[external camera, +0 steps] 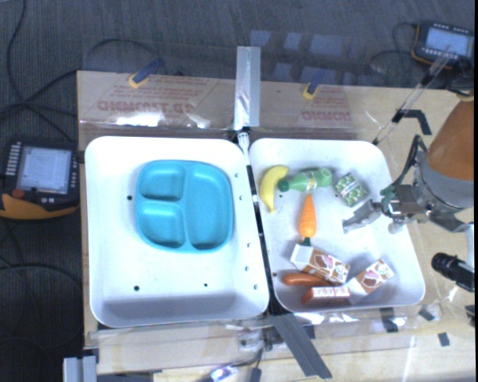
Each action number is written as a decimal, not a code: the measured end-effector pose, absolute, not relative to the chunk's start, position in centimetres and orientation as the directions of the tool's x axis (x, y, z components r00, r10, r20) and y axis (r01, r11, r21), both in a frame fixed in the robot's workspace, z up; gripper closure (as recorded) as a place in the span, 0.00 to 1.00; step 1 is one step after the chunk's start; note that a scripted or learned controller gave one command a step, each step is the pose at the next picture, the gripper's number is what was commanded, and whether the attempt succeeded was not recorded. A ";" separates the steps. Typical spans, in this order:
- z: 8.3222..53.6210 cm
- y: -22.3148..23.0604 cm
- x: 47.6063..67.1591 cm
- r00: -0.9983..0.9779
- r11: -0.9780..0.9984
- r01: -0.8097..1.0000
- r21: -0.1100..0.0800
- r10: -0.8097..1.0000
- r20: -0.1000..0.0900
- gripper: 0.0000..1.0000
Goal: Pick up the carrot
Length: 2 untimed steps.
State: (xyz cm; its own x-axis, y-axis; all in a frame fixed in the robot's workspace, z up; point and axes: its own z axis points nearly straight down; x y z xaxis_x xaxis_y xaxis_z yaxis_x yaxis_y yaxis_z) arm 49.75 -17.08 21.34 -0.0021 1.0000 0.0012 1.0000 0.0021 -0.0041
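A wooden bench holds two white bins, and the arm waits over the right bin (398, 213).

The gripper (365, 216) hangs above the right side of that bin; it is too small and blurry to tell if its jaws are apart or together. Nothing can be seen held in it. The carrot (307, 216) lies well to its left, between a banana (271, 186) and small food boxes (328, 267), touching neither. This looks like the reaching step. Next, the gripper must move over the carrot and go down. The arm's upper part is cut off at the edge.
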 end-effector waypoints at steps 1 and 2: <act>8.9 -12.1 50.3 -0.319 0.319 0.948 0.007 0.948 -0.003 0.00; 9.0 -10.3 57.6 -0.289 0.289 0.957 0.013 0.957 -0.008 0.00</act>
State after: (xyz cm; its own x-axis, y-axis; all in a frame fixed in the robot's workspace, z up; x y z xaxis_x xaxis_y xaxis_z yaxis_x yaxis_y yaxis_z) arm 57.61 -10.30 8.97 -0.2888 0.9574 -0.0077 0.9573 0.2889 0.0131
